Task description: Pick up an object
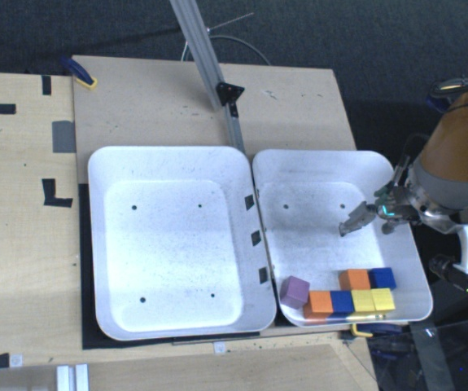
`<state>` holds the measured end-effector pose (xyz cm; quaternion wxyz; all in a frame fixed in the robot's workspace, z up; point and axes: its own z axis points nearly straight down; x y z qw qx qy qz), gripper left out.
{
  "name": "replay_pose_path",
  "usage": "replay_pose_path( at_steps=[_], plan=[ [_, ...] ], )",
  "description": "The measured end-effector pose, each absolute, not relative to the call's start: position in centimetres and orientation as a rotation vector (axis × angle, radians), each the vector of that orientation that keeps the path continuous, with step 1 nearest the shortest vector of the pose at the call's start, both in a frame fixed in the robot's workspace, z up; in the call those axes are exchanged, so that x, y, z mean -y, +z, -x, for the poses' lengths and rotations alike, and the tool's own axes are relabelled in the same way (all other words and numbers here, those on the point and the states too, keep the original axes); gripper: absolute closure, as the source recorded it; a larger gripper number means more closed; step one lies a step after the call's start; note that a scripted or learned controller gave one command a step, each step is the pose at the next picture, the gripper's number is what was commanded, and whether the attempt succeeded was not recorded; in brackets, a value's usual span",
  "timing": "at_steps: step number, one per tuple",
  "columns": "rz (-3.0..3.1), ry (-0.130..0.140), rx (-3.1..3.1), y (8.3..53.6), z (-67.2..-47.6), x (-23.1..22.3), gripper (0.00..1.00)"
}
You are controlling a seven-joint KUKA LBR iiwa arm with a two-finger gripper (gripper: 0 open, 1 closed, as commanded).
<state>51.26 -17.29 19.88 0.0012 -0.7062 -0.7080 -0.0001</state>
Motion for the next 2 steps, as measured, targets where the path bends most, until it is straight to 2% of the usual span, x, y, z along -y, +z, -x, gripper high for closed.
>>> replay_pose_path(
  at_steps=[1,2],
  plan=[
    [2.216,0.005,2.221,16.1,-51.9,15.2,0.00],
    [2.216,0.004,2.220,13.8,-49.9,12.1,0.00]
  ],
)
